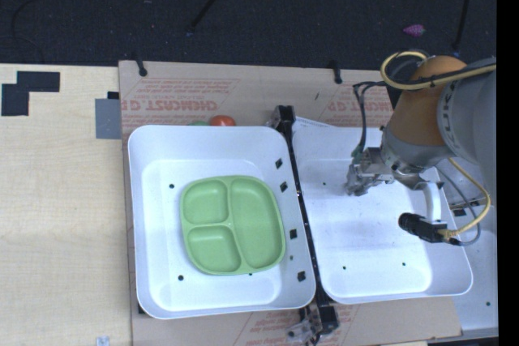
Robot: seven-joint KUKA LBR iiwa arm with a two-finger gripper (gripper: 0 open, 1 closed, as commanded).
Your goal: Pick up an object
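End effector (362, 178) — right bin (389, 271); plate (231, 224) apart

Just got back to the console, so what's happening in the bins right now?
The arm is reaching into the right bin, with its gripper low over the bin's upper part. Nothing can be seen held in it. The green divided plate lies flat in the left bin, untouched. A small red object sits just behind the left bin's back rim, outside it.
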